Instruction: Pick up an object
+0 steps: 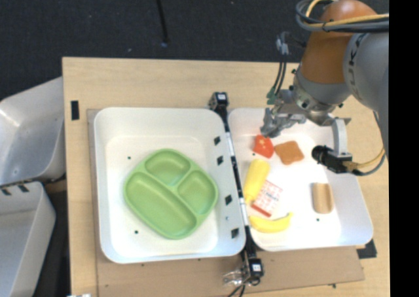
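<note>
**Claw low over the right bin's far corner**

While the grey arm (340,53) leans in from the right, its claw (278,122) hangs over the far left part of the right bin (347,224), just above a small red piece (264,146). From where I stand I cannot tell whether the claw is parted or closed; the tips blur into the dark metal around them, and nothing is visibly caught between them.

Just right of the red piece lies a flat orange-brown piece (289,152). Below these, close to the divider between the bins, a yellow oblong object (255,178) lies lengthwise, and a small white packet with red print (267,198) is just beside its lower end. A banana (270,223) curves along the near side of the bin, touching or almost touching the packet. A tan, bread-like roll (321,197) sits apart toward the bin's right side.

Over in the left bin (105,158), a green divided plate (171,193) with three compartments lies flat near the middle. Both bins rest on the pale wooden tabletop (163,83).
</note>
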